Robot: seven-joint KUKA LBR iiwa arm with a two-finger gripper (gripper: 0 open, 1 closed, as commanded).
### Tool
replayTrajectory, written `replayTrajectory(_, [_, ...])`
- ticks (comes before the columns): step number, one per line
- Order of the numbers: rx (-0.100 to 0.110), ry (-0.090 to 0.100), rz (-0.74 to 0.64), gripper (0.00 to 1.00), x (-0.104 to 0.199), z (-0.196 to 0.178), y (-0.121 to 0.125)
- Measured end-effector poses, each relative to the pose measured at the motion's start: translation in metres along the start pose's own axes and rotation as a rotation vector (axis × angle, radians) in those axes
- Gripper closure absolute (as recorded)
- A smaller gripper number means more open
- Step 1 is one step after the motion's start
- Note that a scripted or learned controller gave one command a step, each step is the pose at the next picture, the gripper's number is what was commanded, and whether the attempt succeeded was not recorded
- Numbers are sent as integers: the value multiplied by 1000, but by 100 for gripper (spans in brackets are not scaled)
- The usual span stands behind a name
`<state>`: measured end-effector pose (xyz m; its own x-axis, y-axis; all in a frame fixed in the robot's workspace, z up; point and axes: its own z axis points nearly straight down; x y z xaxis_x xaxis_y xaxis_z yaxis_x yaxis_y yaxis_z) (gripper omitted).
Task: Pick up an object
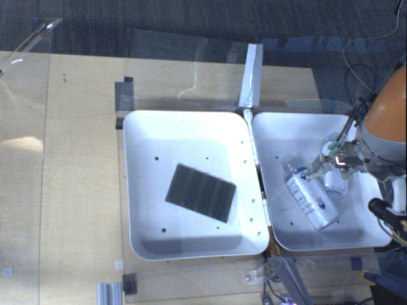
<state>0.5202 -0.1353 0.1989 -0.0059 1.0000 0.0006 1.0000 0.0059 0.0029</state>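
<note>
Left bin [137,170]: plain white, dotted with a few small dark holes.
Right bin [273,138]: the same white.
Flat pad [201,193]: dark charcoal with faint lengthwise stripes.
Bottle [310,202]: clear plastic, white label with small red and blue marks.
Counter [76,170]: pale tan wood.
My arm [389,116]: orange band over grey.
Floor [191,5]: dark blue-grey carpet, finely flecked.

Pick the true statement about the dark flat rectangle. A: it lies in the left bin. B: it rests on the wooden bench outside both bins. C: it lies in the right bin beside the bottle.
A: the dark rectangle lies flat on the floor of the left bin.
</note>
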Motion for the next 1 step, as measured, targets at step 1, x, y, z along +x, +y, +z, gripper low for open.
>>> replayTrajectory(1, [-12,-3,-85,0,37,110,53])
